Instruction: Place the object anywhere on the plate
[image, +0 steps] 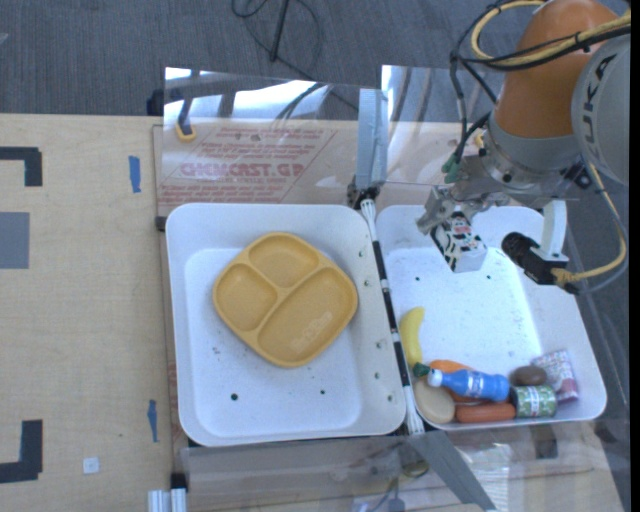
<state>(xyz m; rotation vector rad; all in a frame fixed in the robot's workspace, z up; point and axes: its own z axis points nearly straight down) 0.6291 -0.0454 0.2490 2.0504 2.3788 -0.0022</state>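
Lying lengthwise along the right bin's (560, 330) left wall, the banana (411, 335) (gripper (460, 245) state unclear) points up-view.

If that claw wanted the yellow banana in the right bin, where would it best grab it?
Probably at the middle of the banana, coming straight down from above. It lies flat and long beside the left wall of the right bin, curving slightly, so fingers closing across its narrow width should fit. The wall side is tight, and its lower end nears the bottle, so the upper half is freer. The end effector hangs above the bin's upper part.
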